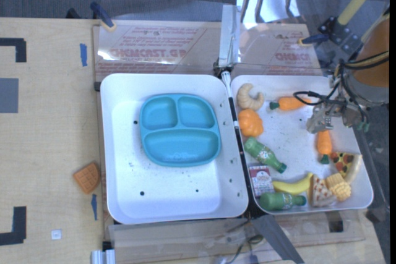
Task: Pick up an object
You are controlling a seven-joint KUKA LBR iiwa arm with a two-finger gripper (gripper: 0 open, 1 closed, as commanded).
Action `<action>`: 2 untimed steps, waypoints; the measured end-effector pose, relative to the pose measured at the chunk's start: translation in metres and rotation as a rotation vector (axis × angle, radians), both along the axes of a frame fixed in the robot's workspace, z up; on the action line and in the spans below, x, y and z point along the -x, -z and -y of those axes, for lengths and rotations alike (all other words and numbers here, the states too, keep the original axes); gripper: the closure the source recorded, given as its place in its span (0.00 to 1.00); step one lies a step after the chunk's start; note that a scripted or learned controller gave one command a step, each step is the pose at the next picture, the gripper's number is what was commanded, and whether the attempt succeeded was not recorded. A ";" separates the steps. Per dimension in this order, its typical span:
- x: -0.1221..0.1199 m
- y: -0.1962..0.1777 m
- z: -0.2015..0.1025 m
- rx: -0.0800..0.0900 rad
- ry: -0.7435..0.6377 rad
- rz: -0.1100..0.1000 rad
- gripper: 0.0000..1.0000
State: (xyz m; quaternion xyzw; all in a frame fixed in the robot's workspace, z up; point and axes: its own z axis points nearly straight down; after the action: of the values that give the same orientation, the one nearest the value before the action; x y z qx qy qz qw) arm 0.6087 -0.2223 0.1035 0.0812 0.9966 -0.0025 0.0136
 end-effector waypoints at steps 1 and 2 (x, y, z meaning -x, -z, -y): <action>0.000 0.001 0.000 -0.001 0.000 -0.002 0.00; 0.022 0.015 0.000 -0.008 0.099 -0.017 0.00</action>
State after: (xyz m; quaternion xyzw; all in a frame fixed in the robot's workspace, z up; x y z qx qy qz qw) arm 0.5862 -0.2223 0.0884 0.1303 0.9915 0.0000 0.0049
